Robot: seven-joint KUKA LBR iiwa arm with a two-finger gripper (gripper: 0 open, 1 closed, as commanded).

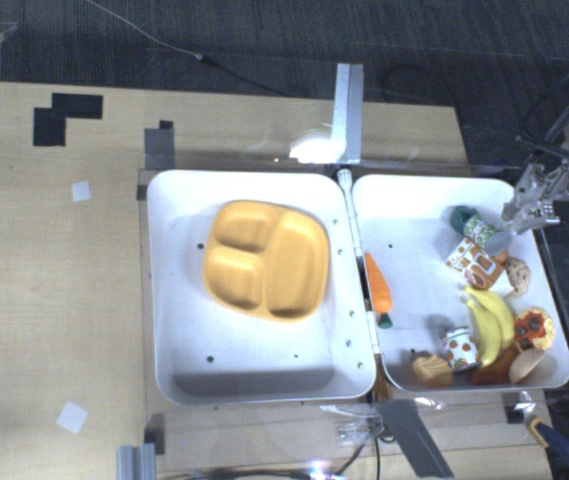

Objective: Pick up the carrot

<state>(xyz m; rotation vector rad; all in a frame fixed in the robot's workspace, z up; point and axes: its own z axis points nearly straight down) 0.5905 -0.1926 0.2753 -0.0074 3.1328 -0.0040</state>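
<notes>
Carrot (377, 285): orange, slender, with a dark green stub at its near end; lies lengthwise in the right bin (414, 208), tight against that bin's left wall, beside the divider between the two bins, roughly midway along the wall; nothing touches it. Bananas (493, 318): yellow bunch, right half of the same bin, well apart from the carrot. Small printed carton (474, 262): white and orange, just above the bananas. Green-topped item (470, 223): beyond the carton, near the far right corner. Cluster along the near right corner: a tan, bread-like piece (431, 369), a small white patterned item (459, 346), a red and orange round item (534, 328) and a pale rounded piece (517, 275) at the right wall; identities too small to tell. Left bin (179, 268): holds a yellow divided plate (265, 259) with three compartments, set slightly toward the far side. Gripper (529, 208): grey metal, at the far right corner of the right bin, over its rim, well apart from the carrot; nothing seen between its fingers, and whether they stand wide or narrow cannot be told. Bench (54, 298): pale wood, bearing black markers at its far left.
</notes>
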